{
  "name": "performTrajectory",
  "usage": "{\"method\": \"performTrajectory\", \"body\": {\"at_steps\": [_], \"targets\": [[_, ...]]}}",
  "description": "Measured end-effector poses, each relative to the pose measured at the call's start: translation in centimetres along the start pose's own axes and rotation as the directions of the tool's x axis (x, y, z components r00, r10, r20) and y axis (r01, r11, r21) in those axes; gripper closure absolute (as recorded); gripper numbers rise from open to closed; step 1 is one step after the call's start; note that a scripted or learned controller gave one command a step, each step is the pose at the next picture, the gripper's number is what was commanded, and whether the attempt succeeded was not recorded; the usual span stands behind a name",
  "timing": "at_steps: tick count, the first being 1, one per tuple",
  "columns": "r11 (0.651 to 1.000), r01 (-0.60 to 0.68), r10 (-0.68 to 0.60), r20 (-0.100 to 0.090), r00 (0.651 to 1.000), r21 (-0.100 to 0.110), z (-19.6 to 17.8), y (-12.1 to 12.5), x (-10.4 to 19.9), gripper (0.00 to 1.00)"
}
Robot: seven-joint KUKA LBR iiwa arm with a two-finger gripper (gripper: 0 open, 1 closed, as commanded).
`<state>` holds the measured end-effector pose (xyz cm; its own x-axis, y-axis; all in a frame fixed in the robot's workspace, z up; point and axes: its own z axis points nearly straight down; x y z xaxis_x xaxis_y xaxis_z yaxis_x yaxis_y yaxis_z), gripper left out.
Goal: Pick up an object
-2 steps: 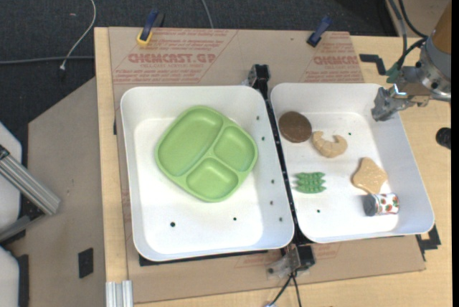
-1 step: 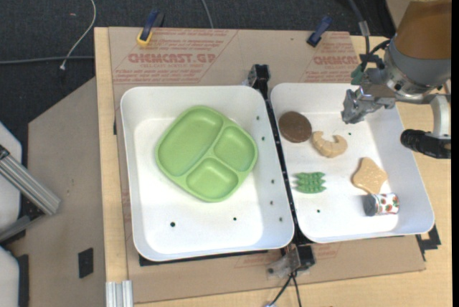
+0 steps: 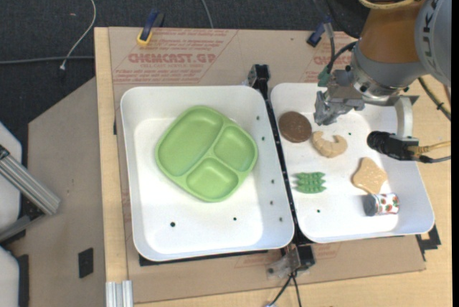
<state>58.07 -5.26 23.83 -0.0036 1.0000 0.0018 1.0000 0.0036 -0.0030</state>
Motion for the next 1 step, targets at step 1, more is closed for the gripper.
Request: {"method": "performTrajectory", "body": {"at_steps": [1], "targets": [[1.0, 0.002, -0.002, -0.001, 1.0, 0.001, 0.15, -1.09, 5.2, 1.0]]}}
